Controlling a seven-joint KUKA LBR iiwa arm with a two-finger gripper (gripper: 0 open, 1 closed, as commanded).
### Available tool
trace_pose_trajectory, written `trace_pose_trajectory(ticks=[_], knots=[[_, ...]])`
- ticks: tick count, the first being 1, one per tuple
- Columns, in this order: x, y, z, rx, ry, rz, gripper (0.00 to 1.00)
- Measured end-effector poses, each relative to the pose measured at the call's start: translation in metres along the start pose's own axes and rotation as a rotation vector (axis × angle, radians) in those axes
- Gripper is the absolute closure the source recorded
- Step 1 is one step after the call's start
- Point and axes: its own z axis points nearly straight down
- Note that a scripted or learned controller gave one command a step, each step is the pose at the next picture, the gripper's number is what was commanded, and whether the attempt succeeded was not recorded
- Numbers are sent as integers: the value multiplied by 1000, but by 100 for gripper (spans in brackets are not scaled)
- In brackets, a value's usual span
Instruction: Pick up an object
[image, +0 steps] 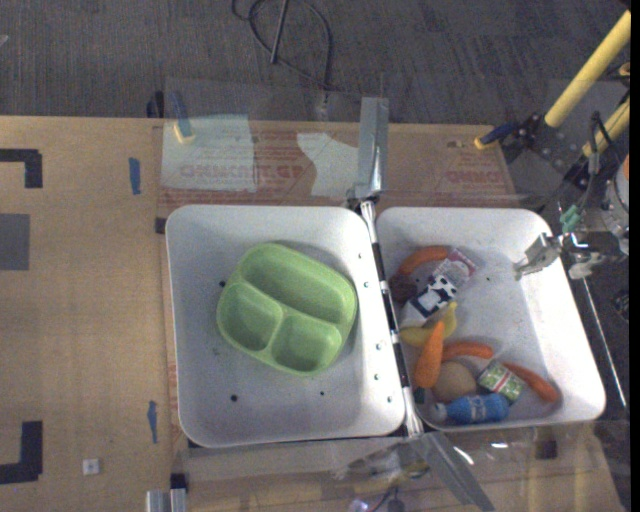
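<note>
The right bin (560, 330) holds a pile of toy food along its left and front sides. Among it are an orange sausage (424, 258), a pink and white carton (457, 268), a black and white cow-patterned box (432, 296), a yellow banana (432, 330), an orange carrot (430, 356), a beige potato (454, 380), a blue bottle (478, 408), a small green carton (496, 378) and a second carrot (536, 383). My gripper (538, 258) hangs over the right bin's back right part, apart from the pile, with nothing seen in it.
The left bin (200, 260) holds a green divided plate (288, 308). A metal divider (372, 160) stands between the bins at the back. Yellow and dark equipment (590, 70) crowds the right edge.
</note>
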Motion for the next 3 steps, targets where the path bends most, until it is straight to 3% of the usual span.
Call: trace_pose_trajectory(ticks=[1, 2, 3], knots=[[69, -7, 103, -1, 0, -300, 0], [16, -70, -43, -2, -2, -147, 0], [77, -38, 69, 1, 0, 41, 0]])
